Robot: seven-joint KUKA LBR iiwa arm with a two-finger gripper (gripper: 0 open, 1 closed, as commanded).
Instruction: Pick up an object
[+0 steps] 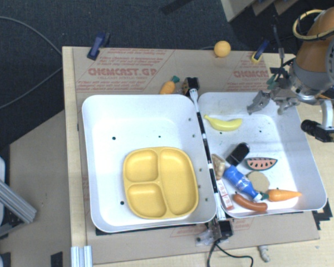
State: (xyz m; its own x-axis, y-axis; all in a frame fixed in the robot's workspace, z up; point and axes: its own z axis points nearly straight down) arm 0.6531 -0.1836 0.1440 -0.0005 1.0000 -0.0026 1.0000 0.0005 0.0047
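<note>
My gripper [269, 105] hangs over the far end of the right bin [300, 143], its two fingers spread open with nothing between them. A yellow banana [223, 123] lies in that bin, to the left of the gripper and a little nearer. Farther toward the front lie a black block [237, 153], a watermelon slice [261, 163], a blue bottle [239, 182], a tan disc [261, 181], a carrot [283, 194] and a red sausage [249, 204].
The left bin [106, 127] holds a yellow divided plate [160, 181]. An orange ball [222, 49], two blue clips [97, 46] [260, 51] and a small orange toy [168, 86] sit on the bench behind the bins. The grey arm [317, 54] enters from the upper right.
</note>
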